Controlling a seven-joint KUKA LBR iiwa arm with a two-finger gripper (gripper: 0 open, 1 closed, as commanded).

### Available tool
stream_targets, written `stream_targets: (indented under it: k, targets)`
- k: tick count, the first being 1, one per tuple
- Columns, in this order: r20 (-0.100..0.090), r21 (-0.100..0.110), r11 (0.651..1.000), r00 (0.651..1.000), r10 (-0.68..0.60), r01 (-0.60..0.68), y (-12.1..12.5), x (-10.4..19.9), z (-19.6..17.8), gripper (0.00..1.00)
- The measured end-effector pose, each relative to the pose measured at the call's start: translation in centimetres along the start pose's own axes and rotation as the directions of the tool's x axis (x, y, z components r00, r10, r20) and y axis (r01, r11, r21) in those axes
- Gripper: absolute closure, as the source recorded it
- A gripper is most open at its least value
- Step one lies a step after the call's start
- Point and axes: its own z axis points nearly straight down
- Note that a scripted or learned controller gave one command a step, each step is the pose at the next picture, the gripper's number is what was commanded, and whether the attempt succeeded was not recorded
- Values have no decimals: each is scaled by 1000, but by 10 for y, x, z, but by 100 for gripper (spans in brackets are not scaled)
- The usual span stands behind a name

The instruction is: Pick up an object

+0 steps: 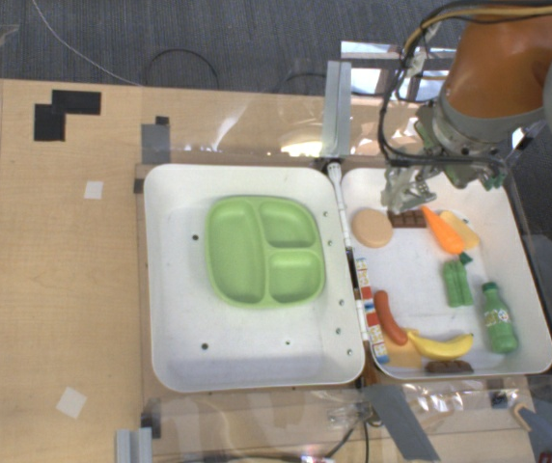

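While the hand (pixel 409 193) hovers low over the right white bin (pixel 532 287), near the flat brown chocolate bar (pixel 407 220) and round tan cookie (pixel 372 229), nothing looks lifted; its grip state I cannot tell.

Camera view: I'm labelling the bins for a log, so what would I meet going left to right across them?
Green divided plate → round tan cookie → carrot → green bottle. The sausage, banana and small green block overlap others in left-right position, so I left them out.
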Motion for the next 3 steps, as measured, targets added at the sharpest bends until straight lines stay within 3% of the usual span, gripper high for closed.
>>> stream_targets:
  k: [1,2,3]
  targets:
    - [-6,-6,895,895,-446,446,-44,0,87,100]
    - [-3,-1,808,808,-589,589,-96,14,85,100]
    - [-2,-1,807,807,-590,590,-95,14,85,0]
